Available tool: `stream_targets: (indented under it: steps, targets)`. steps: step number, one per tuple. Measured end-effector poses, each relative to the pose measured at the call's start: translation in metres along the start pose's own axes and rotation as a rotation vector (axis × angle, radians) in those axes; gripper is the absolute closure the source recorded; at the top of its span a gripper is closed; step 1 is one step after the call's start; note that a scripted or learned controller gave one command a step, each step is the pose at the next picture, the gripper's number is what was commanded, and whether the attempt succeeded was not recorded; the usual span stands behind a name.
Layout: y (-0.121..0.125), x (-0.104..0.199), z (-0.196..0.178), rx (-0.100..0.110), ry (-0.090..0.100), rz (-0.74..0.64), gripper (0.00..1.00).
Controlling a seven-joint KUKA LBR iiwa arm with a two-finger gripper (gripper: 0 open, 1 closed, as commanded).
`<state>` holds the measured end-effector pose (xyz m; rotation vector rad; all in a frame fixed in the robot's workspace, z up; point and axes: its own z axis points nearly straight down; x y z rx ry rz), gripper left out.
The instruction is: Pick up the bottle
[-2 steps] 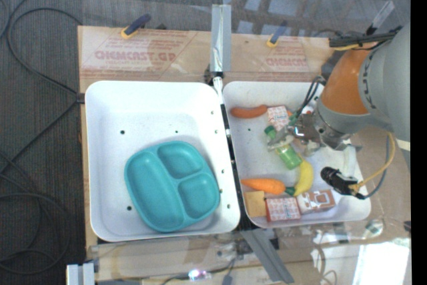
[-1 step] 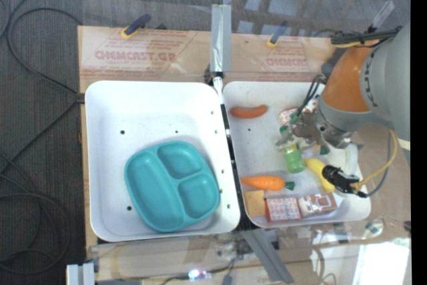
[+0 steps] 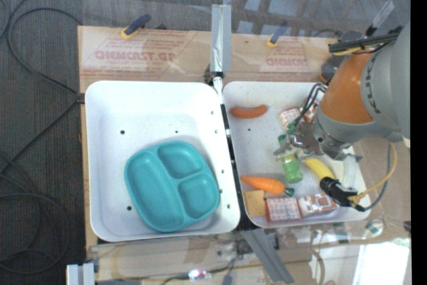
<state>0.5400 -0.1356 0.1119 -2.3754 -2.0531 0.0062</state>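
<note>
While the arm reaches in from 3 o'clock, its bulk hides part of the right bin.
Bins: two, white, side by side; left bin [image 3: 107, 103], right bin [image 3: 257, 137].
Arm: one [image 3: 363, 93], grey with an orange band, cut off by the frame edge at 3 o'clock.
Tray: one teal divided tray [image 3: 171, 185] with three compartments, at 6 o'clock in the left bin.
Gripper: one [image 3: 291, 142], low in the right bin, just above the bottle's cap end; I cannot tell how its fingers stand.
Bottle: one small green bottle [image 3: 291, 169], near the middle of the right bin, at 6 o'clock from the gripper; whether they touch is hard to make out.
Carrot: one [image 3: 264, 183], at 8 o'clock from the bottle.
Sausage: one [image 3: 247, 111], at 12 o'clock in the right bin.
Banana: one [image 3: 319, 167], partly under the arm.
Boxes: two small packets [image 3: 300, 206] at 6 o'clock, print too small to read.
Writing: red letters on the board [image 3: 137, 55] behind the bins, blurred.
</note>
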Motion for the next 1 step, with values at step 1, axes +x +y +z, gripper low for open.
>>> stream_targets:
  steps: [1]
  targets:
    - [-0.0628, 0.0419, -0.1436, -0.002, -0.001, 0.041, 1.00]
